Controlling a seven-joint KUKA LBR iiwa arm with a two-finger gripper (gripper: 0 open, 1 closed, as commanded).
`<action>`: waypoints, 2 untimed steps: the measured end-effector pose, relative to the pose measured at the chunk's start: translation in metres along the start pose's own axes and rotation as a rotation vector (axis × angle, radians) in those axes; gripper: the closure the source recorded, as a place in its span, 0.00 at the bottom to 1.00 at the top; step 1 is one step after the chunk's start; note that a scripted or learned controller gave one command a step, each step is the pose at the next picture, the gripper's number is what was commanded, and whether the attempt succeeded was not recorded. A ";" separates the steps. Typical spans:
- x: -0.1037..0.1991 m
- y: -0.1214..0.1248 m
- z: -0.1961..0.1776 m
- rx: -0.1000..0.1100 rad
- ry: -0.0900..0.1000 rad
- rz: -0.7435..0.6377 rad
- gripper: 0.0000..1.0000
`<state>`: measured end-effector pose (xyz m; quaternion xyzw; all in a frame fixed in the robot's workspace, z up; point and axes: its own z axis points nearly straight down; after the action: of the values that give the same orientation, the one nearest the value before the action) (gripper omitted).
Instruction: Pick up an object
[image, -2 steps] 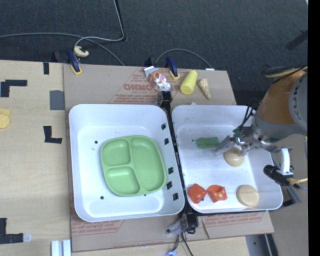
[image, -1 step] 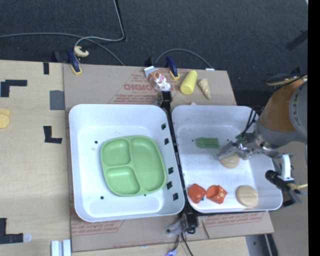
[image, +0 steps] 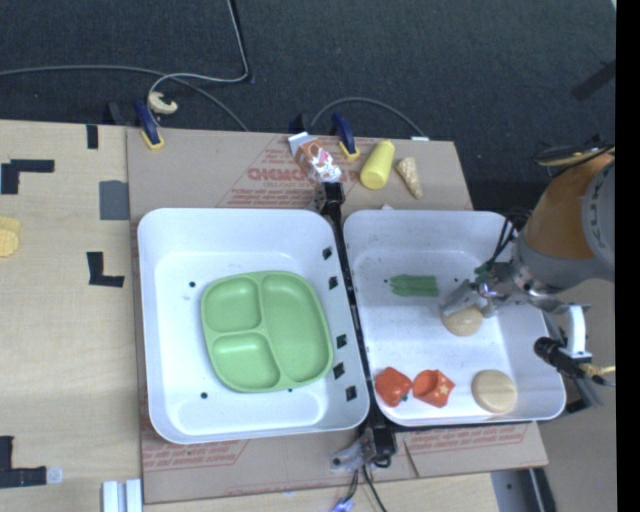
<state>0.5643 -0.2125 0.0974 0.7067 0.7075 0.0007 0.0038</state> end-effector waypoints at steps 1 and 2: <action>0.048 0.066 0.008 -0.007 0.003 -0.002 1.00; 0.147 0.065 -0.088 0.005 0.005 -0.002 1.00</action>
<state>0.6287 -0.0651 0.1849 0.7060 0.7082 0.0009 0.0002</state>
